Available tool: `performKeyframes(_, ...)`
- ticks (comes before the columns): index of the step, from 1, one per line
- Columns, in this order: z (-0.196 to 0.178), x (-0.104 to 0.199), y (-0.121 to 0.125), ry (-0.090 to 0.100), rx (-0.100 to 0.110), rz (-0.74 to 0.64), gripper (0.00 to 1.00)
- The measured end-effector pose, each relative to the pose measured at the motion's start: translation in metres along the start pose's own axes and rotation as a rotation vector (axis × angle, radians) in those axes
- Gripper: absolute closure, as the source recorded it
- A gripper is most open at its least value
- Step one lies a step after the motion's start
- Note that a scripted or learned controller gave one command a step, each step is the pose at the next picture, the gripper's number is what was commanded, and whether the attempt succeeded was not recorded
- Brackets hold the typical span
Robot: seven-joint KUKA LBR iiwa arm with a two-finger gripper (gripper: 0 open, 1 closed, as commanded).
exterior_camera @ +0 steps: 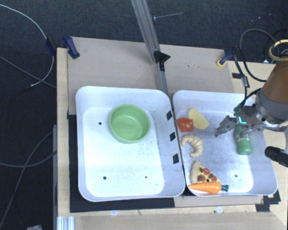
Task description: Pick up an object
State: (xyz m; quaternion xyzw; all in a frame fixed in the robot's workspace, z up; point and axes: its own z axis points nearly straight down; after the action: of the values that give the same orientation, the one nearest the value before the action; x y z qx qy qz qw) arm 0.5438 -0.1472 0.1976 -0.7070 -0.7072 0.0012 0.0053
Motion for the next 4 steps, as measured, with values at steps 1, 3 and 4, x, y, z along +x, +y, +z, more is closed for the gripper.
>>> performKeyframes(1, -0.001, 0.0, 0.001, 0.0, -0.003, 0.0, 0.0)
performKeyframes(3, 0.097, 0.006, -0.006, 0.0, -0.003, 0.003, 0.0)
performKeyframes(4, 0.083, 0.006, -0.005, -0.002, -0.009, 0.002, 1.0)
